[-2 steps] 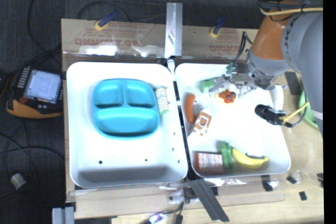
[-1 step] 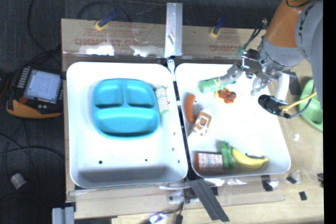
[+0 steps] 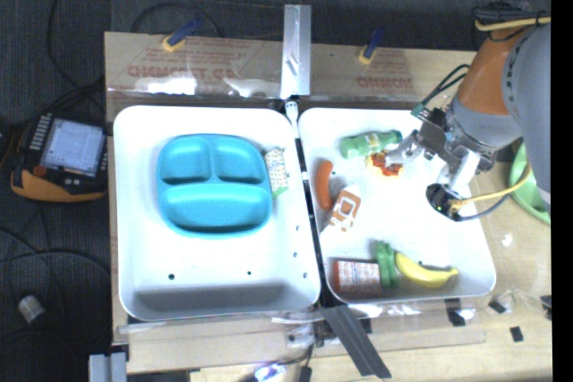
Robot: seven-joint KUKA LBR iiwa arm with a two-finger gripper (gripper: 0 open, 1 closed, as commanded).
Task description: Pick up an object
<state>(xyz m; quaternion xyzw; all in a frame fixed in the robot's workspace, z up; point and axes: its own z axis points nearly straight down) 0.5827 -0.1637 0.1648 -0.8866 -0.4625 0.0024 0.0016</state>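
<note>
Dark carpet surrounds a wooden bench [image 3: 430,67] carrying two shallow white bins side by side, with cables trailing over the floor and a small screen device [image 3: 67,152] lying off to the left. Inside the left bin [image 3: 215,291] sits a blue divided plate [image 3: 215,183], and a pale speckled object [image 3: 277,169] rests just beside the plate's right edge. Several things are scattered in the right bin [image 3: 474,255]: a green bottle [image 3: 369,143] lying on its side near the back; a small red and orange item [image 3: 387,162] just below it; a carrot [image 3: 323,182] close to the dividing wall; a small brown and white box [image 3: 345,207] touching the carrot's lower end; a red-labelled can [image 3: 356,276] on its side at the front; a banana [image 3: 424,271] beside it (a green piece lies between them). Reaching in from the right, the grey arm [image 3: 537,94] hangs over the bin's back right part; its gripper [image 3: 402,151] sits just beside the red and orange item, and I cannot tell whether it is open or closed, nor whether it holds anything.
</note>
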